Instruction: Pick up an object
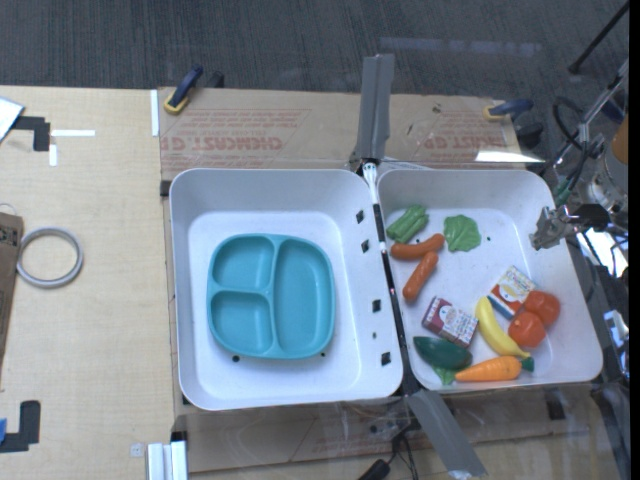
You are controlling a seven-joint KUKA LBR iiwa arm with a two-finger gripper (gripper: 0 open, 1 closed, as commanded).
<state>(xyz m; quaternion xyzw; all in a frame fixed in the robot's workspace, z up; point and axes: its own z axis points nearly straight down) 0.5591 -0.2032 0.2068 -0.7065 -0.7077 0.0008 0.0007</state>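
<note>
Claw [549,230] nr lettuce [461,232], apart

One fixed camera sits high above the table [80,168], looking down at a slant, taking in both white bins [190,208] side by side.
</note>
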